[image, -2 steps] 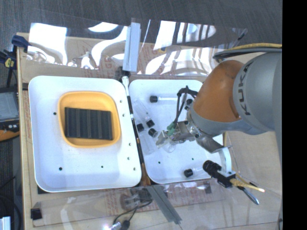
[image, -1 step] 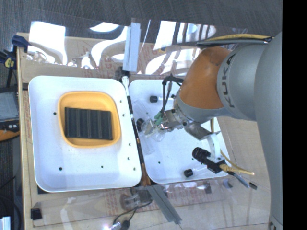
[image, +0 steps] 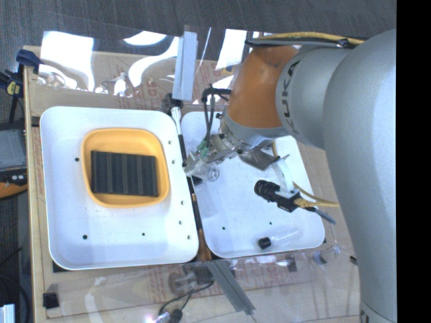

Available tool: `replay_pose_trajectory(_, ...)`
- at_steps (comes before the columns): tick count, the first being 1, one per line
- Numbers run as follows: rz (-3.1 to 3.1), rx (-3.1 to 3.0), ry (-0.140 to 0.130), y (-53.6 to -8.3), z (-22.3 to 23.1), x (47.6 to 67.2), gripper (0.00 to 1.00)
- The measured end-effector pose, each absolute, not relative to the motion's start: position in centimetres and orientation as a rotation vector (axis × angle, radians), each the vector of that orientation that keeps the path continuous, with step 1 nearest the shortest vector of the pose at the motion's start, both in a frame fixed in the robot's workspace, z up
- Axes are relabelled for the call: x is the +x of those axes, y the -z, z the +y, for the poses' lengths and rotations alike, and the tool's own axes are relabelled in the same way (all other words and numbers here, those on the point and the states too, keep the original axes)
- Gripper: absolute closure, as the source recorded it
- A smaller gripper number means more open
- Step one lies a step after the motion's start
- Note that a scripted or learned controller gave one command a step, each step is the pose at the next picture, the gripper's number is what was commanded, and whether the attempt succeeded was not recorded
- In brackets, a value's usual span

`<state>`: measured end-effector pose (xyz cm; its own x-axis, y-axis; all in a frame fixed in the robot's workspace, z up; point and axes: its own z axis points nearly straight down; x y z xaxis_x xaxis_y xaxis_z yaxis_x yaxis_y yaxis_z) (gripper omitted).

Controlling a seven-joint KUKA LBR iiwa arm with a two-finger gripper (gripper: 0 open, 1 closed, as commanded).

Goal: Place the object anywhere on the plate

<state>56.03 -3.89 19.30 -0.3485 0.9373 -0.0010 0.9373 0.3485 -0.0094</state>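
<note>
A yellow plate (image: 121, 140) with rounded corners lies in the left white bin (image: 67, 234). A dark ridged rectangle (image: 126, 173) covers its middle. My gripper (image: 201, 161) hangs low over the left edge of the right white bin (image: 229, 227), close to the wall between the two bins. Small green and silver parts show at its tip, and I cannot make out whether anything is held there. A small clear tube with a black cap (image: 275, 239) lies near the front of the right bin, well apart from the gripper.
The grey arm with its orange band (image: 262, 93) covers the back and right side of the right bin. The divider between the bins (image: 188, 200) runs just left of the gripper. Clear plastic sheets and metal brackets (image: 185, 66) stand behind the bins.
</note>
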Motion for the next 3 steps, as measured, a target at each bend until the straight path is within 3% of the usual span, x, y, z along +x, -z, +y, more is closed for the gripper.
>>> replay_pose_trajectory(1, -2.582, -1.784, -0.004, -19.2, -3.5, 56.2, 0.0)
replay_pose_trajectory(2, -2.657, -1.675, 0.0, -19.2, 3.7, 56.6, 0.0)
replay_pose_trajectory(3, -2.794, -1.436, 0.0, -23.3, 1.9, 61.3, 0.0)
